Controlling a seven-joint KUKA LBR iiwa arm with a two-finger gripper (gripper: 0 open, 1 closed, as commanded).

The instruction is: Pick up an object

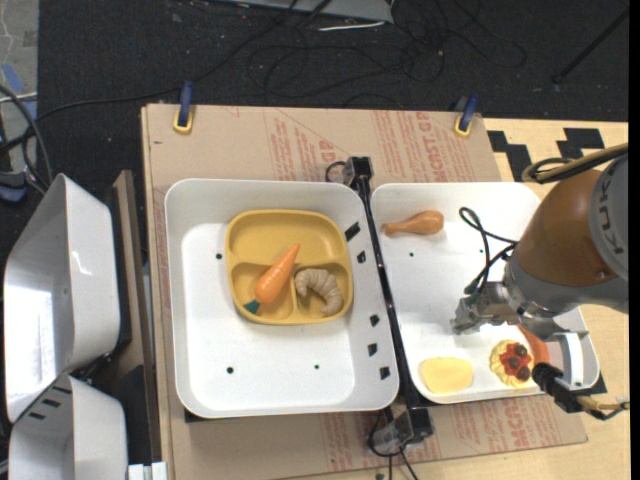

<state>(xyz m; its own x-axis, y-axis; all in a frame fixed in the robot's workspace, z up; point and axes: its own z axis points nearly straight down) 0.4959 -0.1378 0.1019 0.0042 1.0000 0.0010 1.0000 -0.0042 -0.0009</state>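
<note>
- Camera view looked down at a slant on a bench topped with brown cardboard (300, 138), clipped at its far edge by two yellow clamps, one at far left (183, 118) and one at far right (465, 120).
- Left bin (200, 368): white, shallow. A yellow divided plate (245, 233) sat in its upper middle.
- Toy carrot (277, 274) lay slanted across the plate's divider, orange tip pointing up-right, green end at the plate's lower-left.
- Pale curled shrimp-like toy (320, 288) lay in the plate's lower-right compartment, just beside the carrot.
- Black strip (380, 278) ran between the two bins where their rims met.
- Right bin (420, 258): white, shallow. Orange-brown toy drumstick (415, 225) lay near its far edge, well apart from the other items.
- Flat pale-yellow disc (445, 373) lay near the bin's front edge.
- Round pizza-like toy (512, 361), yellow with red and dark toppings, lay just right of the disc.
- Gripper (472, 315) was down inside the right bin, between the drumstick and the disc; no object showed between its fingers. Cannot tell whether it was released or clenched.
- Arm (580, 238), grey with an orange band, entered from the right and overhung the bin's right side.
</note>
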